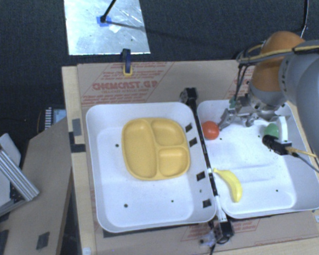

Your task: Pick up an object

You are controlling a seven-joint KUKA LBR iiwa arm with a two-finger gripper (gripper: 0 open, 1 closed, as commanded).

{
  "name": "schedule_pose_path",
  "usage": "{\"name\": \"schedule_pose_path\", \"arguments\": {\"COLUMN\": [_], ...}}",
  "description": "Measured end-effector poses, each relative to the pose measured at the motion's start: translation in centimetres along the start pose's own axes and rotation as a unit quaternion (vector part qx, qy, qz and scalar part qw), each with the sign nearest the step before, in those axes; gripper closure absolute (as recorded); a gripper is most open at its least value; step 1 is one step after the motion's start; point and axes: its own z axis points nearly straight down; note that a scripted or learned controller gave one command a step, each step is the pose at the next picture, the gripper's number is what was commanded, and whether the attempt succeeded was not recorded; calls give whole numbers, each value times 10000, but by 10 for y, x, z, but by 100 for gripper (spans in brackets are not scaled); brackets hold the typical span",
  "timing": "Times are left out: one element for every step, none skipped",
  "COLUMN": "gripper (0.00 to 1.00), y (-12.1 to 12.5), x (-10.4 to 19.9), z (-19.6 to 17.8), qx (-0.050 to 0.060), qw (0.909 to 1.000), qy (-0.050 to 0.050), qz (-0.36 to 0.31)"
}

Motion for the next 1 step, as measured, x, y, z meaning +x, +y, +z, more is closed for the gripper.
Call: {"name": "schedule_pose_path", "arguments": {"gripper": [100], "y": [2], "x": [1], "z": [-14], "qx": [-28], "qw": [10000], "qy": [7], "qz": [-7]}}
